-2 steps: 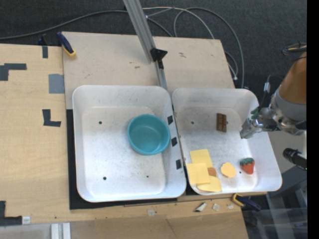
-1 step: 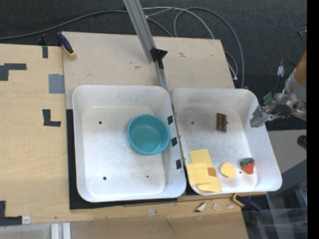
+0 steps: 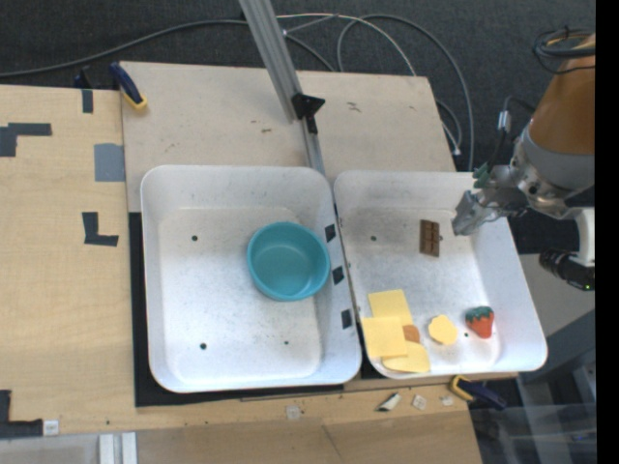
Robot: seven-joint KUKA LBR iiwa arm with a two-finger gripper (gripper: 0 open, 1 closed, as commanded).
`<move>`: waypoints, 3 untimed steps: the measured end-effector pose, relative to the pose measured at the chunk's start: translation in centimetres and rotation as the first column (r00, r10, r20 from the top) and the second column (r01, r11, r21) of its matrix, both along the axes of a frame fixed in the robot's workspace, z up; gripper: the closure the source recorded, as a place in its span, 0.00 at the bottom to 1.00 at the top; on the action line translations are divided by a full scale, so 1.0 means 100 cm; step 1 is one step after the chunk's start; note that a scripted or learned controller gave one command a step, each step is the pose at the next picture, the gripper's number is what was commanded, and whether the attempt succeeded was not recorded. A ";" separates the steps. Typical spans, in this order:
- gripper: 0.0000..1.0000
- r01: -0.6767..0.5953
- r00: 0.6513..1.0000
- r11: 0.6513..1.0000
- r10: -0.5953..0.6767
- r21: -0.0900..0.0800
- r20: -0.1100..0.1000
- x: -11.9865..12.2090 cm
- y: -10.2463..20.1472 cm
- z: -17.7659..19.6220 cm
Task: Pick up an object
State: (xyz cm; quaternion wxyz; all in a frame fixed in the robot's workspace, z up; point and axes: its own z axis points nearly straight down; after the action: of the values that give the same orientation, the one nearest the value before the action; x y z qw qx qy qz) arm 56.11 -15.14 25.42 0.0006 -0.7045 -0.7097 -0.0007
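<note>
- The grey arm with its orange band (image 3: 569, 104) enters at the right edge of the frame, upper half, and bends down toward the right-hand bin.
- Its two-finger gripper (image 3: 468, 217) sits over the upper right part of the right-hand shallow white plastic bin (image 3: 387, 193), close to that bin's right wall.
- Whether the jaws are spread or closed, I cannot tell: the tip is small and blurred, and nothing can be seen between the fingers.
- A small brown rectangular block (image 3: 429, 238) lies on the bin floor just left of the gripper, apart from it.
- In the lower part of the same bin lie flat pale yellow square pieces (image 3: 390, 329), overlapping one another, near the bin's left wall.
- A small orange-brown piece (image 3: 412, 333) sits against the right edge of the yellow squares.
- A round yellow disc (image 3: 442, 331) lies just right of that piece.
- A red strawberry-shaped toy with a green top (image 3: 480, 321) is near the bin's lower right corner, right of the disc.
- The left-hand shallow white plastic bin (image 3: 174, 259) holds a teal round plastic bowl (image 3: 287, 260), upright, toward the bin's right side, centre of the frame.
- A grey metal bar (image 3: 276, 51) slants from the top of the frame down to the gap between the bins.
- Thin cables (image 3: 406, 27) loop across the dark floor at the upper right.
</note>
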 end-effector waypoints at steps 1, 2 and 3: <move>1.00 0.001 1.000 1.000 -0.001 -0.001 -0.003 0.012 0.048 -0.014; 1.00 0.002 1.000 1.000 -0.002 -0.001 -0.002 0.020 0.093 -0.017; 1.00 0.001 1.000 1.000 -0.001 -0.001 -0.003 0.029 0.146 -0.026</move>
State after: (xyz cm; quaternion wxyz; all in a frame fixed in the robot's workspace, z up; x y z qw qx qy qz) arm 59.04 -0.53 22.87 0.0012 -0.7047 -0.7095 0.0006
